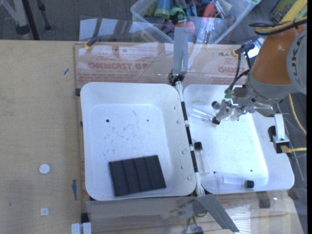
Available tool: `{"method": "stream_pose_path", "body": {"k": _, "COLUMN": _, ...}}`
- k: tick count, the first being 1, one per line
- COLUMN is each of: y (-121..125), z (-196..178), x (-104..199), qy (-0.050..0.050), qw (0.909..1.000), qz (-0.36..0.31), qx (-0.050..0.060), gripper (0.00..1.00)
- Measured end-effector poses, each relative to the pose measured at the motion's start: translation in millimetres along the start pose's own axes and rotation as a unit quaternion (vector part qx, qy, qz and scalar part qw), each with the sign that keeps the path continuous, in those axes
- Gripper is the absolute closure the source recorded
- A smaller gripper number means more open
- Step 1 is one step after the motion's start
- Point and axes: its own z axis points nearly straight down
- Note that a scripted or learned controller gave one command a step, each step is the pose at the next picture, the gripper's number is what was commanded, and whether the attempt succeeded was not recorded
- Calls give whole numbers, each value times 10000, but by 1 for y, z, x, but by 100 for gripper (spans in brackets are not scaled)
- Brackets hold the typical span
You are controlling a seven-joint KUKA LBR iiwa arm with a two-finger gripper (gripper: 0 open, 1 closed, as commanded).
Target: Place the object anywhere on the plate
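Two-finger gripper [215, 119] over right shallow white bin [263, 177], finger state cannot be told.
Black ridged rectangular plate [136, 175]: left shallow white bin [92, 101], near front edge.

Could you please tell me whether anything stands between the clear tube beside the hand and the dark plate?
Only the raised rims where the two bins meet. The clear tube lies in the right bin by the hand, and the dark plate in the left bin, so it would likely need lifting over them.
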Motion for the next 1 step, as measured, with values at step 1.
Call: {"method": "stream_pose_path", "body": {"k": 1, "y": 8, "z": 6, "x": 61, "qy": -3, "qw": 9996, "qz": 283, "qx": 0, "gripper": 100}}
